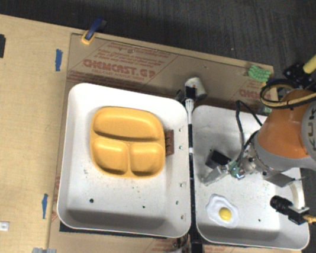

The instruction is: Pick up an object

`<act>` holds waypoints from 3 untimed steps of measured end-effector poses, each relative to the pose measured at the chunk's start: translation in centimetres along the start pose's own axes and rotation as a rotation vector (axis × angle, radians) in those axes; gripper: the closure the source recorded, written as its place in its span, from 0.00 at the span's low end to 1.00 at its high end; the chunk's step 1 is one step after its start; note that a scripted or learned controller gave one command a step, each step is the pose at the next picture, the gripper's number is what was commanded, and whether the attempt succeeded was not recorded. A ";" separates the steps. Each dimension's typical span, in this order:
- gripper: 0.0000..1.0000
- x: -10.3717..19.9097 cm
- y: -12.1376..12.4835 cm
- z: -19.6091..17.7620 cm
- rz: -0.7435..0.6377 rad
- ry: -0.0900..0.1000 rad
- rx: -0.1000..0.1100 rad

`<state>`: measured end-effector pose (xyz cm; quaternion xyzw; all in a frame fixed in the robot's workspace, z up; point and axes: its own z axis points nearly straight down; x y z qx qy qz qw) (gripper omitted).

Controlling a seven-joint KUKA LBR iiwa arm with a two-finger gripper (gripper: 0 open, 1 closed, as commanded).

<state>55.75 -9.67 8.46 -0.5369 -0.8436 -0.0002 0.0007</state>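
A toy fried egg point(221, 211), white with a yellow yolk, lies on the floor of the right bin point(284, 234) near its front. My gripper point(214, 166) hangs over the left half of that bin, up and to the left of the egg. It is open, and only the white bin floor shows between its fingers. A yellow divided tray point(127, 140) fills the middle of the left bin point(75, 193). A small brown piece point(168, 142) lies against the tray's right edge.
The grey arm with its orange band point(282, 135) comes in from the right over the right bin's back half. A black cable end point(286, 207) sticks in over that bin's right side. The ridge between the bins point(189, 170) runs just left of the gripper.
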 end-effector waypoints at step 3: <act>1.00 5.2 3.2 -10.0 0.540 -0.001 -0.001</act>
